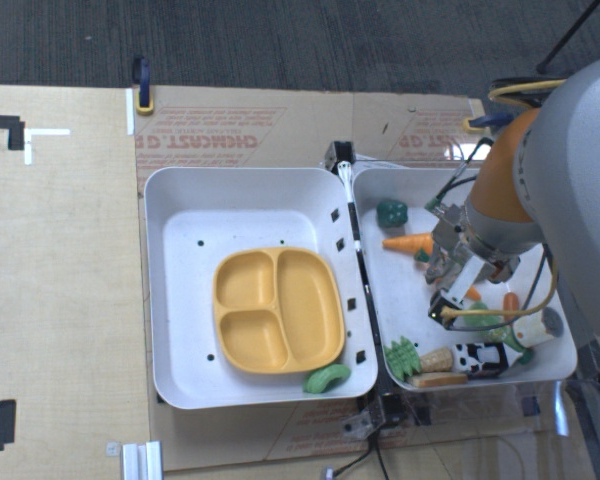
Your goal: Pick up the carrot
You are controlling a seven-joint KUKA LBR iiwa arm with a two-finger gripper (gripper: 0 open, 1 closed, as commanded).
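Note first the carrot (408, 243): it lies on the floor of the right-hand bin (400, 308), in its upper part, just below a small dark-green toy (391, 212). Its long axis runs nearly left to right across the view, with the thick orange end toward the gripper and the taper pointing at the wall shared with the left bin (170, 298). You find the gripper (443, 268) just beside the carrot's right end and slightly nearer the camera's lower edge, so the carrot lies up and to the left of it. The wrist and cabling hide the fingertips, and you cannot tell whether they stand apart or together; nothing can be seen held. The relation that governs the coming move is therefore a short shift toward the shared wall and the upper rim, with the closing line set across the carrot's long axis, that is, roughly up-and-down in this view.

Other items crowd the lower part of the same bin: a green spiky toy (403, 356), a black-and-white toy (480, 359) and what may be a second small orange piece (510, 301), which you should not confuse with the target. The yellow divided plate (278, 308) and a green pod-shaped toy (326, 377) rest in the left bin, well apart from the work.
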